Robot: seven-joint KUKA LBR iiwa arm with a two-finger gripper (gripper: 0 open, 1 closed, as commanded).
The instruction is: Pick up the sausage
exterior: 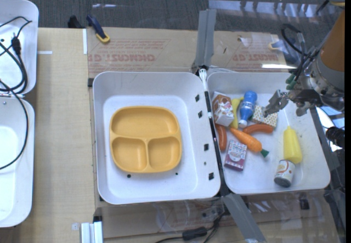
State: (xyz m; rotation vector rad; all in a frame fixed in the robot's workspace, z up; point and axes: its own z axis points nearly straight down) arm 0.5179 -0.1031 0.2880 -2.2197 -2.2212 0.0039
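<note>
From the overhead cam I see two shallow white bins side by side. The left white bin [104,126] holds a yellow three-compartment plastic plate [146,139], roughly centred. The right white bin [318,179] has the clutter: the reddish-orange toy sausage [221,136] lies lengthwise along the bin's left wall, just beside an orange toy carrot w/ green tip [248,140]. Below the carrot sits a small pink-and-white carton [236,156]. Above the sausage there's a brown-and-white snack packet [222,109], then a blue-capped small bottle [248,106], and a second reddish sausage-like piece [258,128] lying crosswise under it. Further right: a yellow squeeze bottle [292,145] and a small tin can [284,173] near the front edge. The grey two-finger gripper [277,102] hangs over the bin's upper right, well apart from the sausage; fingers look spread, nothing between them.
</note>
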